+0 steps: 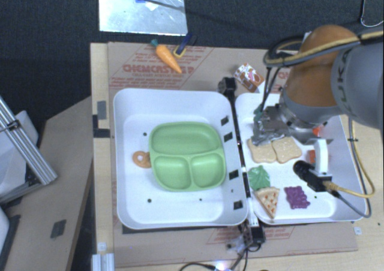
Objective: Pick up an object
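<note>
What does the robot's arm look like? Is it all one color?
No, two colors. The arm is thick, round and mostly grey, with a shiny orange band around it above the wrist. Part of a dark letter shows on the grey shell. Dark cables loop along the orange part, and the metal gripper at the end is small and silvery grey.

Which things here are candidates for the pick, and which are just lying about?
In play, in the right bin by the gripper:
two toast slices
green leafy piece
pizza slice
purple grapes

Lying about:
green divided tray and small pretzel in the left bin
carrot and small packet on the cardboard behind the bins
</note>
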Tool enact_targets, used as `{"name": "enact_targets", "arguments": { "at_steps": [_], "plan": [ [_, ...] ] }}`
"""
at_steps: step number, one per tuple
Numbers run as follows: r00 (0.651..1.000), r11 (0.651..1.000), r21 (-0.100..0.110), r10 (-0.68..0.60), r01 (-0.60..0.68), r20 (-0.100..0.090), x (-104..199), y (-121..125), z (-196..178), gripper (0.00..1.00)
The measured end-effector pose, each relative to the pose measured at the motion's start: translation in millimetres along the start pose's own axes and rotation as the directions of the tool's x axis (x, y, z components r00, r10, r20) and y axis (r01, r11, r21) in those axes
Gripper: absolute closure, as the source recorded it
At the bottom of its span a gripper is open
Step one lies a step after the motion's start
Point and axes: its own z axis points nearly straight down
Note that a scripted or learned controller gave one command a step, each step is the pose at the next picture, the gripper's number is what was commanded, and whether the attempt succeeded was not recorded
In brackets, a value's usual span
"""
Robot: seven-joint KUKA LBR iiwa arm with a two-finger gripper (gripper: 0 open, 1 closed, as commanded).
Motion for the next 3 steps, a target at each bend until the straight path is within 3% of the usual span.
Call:
{"name": "enact_targets", "arguments": {
  "at_steps": [1, 2, 3],
  "plan": [
    [1.000, 1.000, 0.002, 0.006, -0.006, 0.001, -7, -16, 5, 1.00],
    [1.000, 1.000, 0.000, 0.002, -0.002, 0.000, 1, -15, -2, 1.00],
    [1.000, 1.000, -0.001, 0.005, -0.005, 0.000, -11, -1, -8, 1.00]
  ]
}}
